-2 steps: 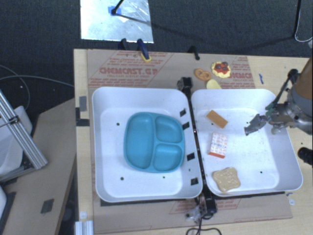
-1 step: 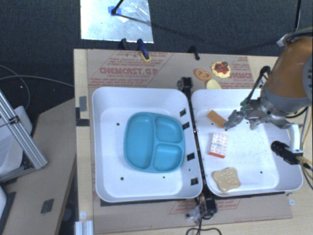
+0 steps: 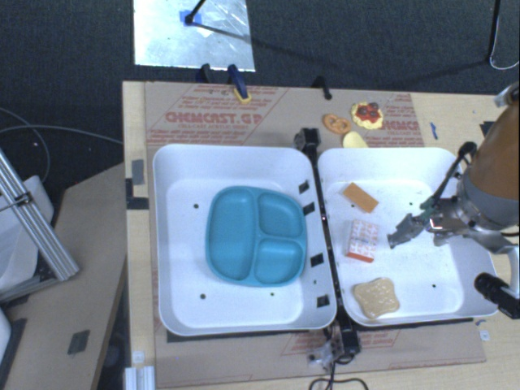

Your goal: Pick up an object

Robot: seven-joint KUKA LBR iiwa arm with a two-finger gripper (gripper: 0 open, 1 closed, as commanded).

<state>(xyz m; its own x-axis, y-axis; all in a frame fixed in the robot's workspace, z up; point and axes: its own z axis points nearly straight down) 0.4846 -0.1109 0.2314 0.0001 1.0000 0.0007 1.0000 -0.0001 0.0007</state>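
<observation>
1. From above, the gripper (image 3: 404,234) hangs low over the right bin (image 3: 455,162), reaching in from the right; I cannot tell how wide it stands, and nothing shows in it.
2. Just left of it lies a red-and-white packet (image 3: 362,240); an orange block (image 3: 359,197) farther back, a tan biscuit (image 3: 375,296) nearer.
3. The left bin (image 3: 175,169) holds a blue divided plate (image 3: 256,236).

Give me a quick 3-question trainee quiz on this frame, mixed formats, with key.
1. True or false: the blue divided plate lies in the right bin.
2. Which item lies closest to the gripper? A) orange block B) red-and-white packet C) tan bread slice
3. Fill in: the arm enters from the view's ____ side.

Key: 1 false (left bin); 2 B; 3 right.
</observation>
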